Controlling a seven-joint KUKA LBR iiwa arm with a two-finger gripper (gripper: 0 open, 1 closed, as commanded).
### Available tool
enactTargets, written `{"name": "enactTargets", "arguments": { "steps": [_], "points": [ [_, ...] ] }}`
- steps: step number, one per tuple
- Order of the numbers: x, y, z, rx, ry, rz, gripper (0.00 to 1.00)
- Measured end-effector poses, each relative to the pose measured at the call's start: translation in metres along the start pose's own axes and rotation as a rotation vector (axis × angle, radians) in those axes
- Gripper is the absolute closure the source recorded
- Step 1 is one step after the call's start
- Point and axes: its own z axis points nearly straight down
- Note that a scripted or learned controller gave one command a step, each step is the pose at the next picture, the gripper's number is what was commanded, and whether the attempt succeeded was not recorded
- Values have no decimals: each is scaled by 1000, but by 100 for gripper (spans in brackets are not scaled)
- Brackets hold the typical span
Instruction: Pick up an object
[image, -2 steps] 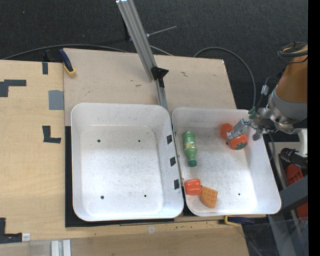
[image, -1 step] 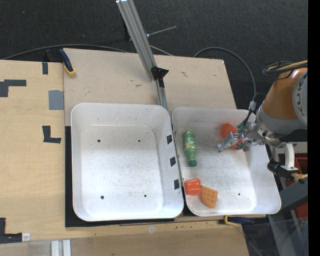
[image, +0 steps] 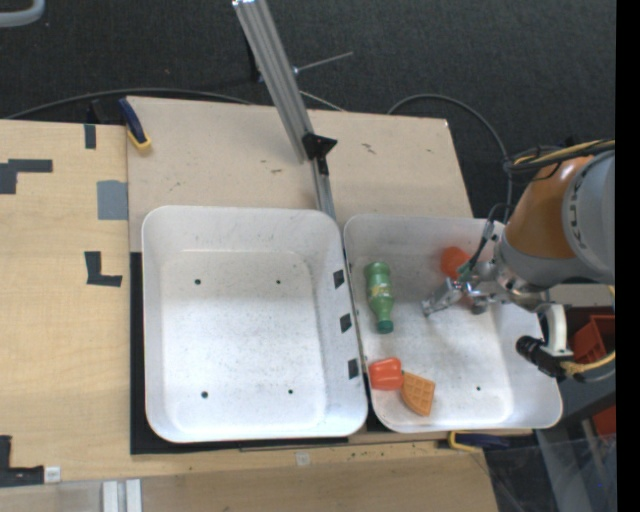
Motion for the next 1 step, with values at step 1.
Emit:
{"name": "enactTargets", "arguments": {
  "steps": [1],
  "points": [
    [0,0,-12,1,1,-1,100]
  ]
}}
